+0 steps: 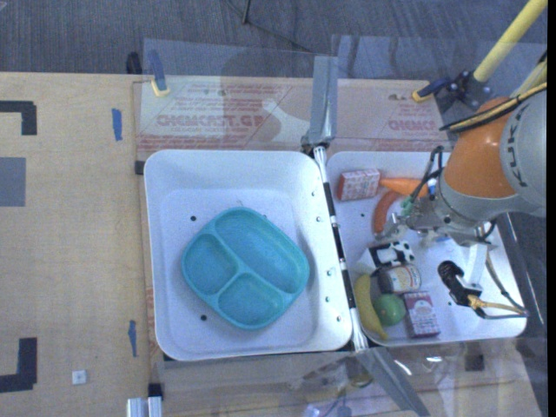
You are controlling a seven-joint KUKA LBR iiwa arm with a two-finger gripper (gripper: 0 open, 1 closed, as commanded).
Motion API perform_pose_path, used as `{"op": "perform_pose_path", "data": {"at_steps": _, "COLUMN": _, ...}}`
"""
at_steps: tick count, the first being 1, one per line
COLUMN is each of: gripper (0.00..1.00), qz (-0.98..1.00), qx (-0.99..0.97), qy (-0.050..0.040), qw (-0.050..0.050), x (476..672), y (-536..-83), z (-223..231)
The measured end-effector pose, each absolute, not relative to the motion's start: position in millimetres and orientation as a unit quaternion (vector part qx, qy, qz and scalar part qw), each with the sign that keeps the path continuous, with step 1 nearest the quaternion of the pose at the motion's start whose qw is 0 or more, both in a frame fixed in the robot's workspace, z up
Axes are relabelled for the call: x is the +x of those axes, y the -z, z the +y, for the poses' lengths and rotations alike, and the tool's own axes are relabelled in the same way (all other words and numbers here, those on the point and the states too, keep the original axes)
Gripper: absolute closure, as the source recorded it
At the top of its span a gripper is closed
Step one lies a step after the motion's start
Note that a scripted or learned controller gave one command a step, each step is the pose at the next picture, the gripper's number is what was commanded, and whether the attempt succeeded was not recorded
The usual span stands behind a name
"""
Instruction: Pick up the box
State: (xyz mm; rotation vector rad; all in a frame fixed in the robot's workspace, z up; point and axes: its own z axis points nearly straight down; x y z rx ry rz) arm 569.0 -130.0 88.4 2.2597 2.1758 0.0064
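Grey arm with an orange band, black cables and lettering.

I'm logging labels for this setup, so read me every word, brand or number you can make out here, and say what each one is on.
"KU", sideways: on the grey arm, cut off at the picture's edge.
Faint red lettering: on the cardboard sheet behind the bins, too blurred to read.
Small pink box: print too small to read.
Red box: print too small to read.
Can: label unreadable.
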Motion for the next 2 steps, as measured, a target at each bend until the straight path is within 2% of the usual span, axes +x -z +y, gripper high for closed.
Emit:
{"op": "perform_pose_path", "data": {"at_steps": 1, "gripper": 0.0, "qz": 0.643, "qx": 0.766, "qy": -0.0004, "qw": 0.001, "x": 613.7, "y": -150, "z": -158}}
{"op": "perform_pose_path", "data": {"at_steps": 2, "gripper": 0.0, "qz": 0.65, "qx": 0.76, "qy": -0.0032, "qw": 0.003, "x": 549.9, "y": -88, "z": -150}}
